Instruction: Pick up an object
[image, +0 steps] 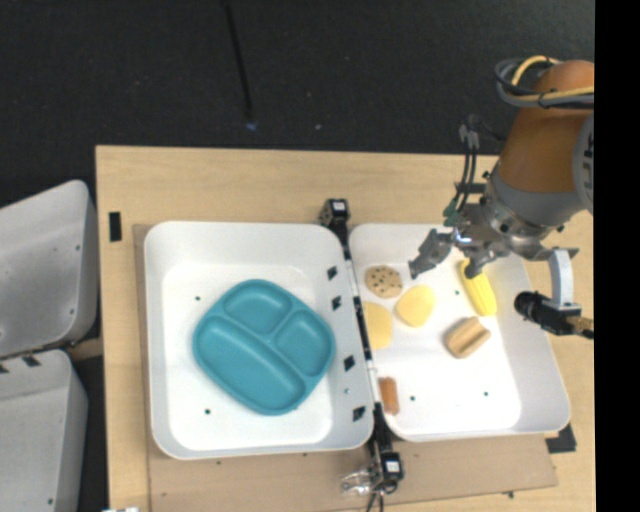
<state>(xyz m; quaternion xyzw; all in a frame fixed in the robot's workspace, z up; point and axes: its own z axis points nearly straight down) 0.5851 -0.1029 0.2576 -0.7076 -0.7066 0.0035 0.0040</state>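
Observation:
The right bin (530, 400) holds a round brown cookie (382, 280), a pale yellow lump (415, 305), a yellow wedge (377, 325), a bright yellow corn-like piece (481, 294), a tan bread roll (466, 337) and a small orange sausage (389, 395). My gripper (450, 258) hangs over the back of this bin, between the cookie and the corn-like piece. Its two dark fingers (428, 252) are spread apart, open, with nothing between them. One finger ends just above the top of the corn-like piece.
The left bin (170, 400) carries a teal compartment plate (263, 345). A raised divider (355, 330) with black clips runs between the bins. A black part of the arm (545, 310) sticks out over the right bin's right side.

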